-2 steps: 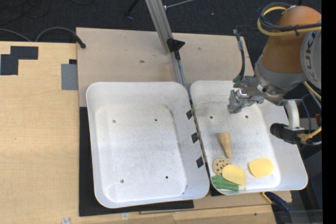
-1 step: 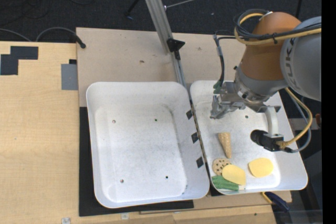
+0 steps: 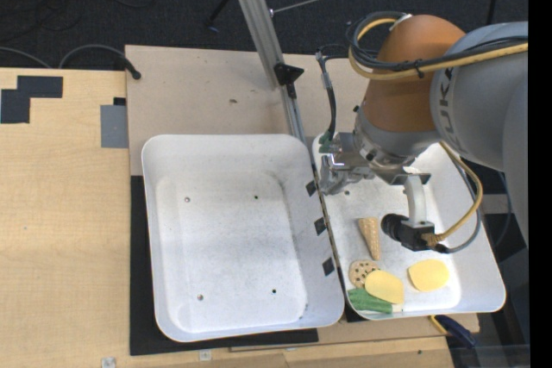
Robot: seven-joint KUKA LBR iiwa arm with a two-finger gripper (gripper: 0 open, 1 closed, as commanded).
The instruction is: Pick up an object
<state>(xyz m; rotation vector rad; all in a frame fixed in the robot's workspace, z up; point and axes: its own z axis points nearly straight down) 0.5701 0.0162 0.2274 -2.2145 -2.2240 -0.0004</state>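
Observation:
The right white bin (image 3: 483, 293) holds several small things near its front. A tan cone (image 3: 369, 235) lies pointing toward the front, with a round dotted cracker (image 3: 359, 272) just below it. Two yellow pieces (image 3: 385, 286) (image 3: 429, 275) sit side by side, and a green piece (image 3: 368, 302) lies at the front rim. My gripper (image 3: 335, 171) hangs over the bin's back left part, close to the wall shared with the other bin, behind the cone and apart from it. The arm's bulk hides the back of the bin.
The left white bin (image 3: 172, 185) lies beside the right one, and black clips (image 3: 320, 226) run along their shared edge. A slanted aluminium post (image 3: 259, 21) rises behind the bins. Wooden bench top spreads to the left.

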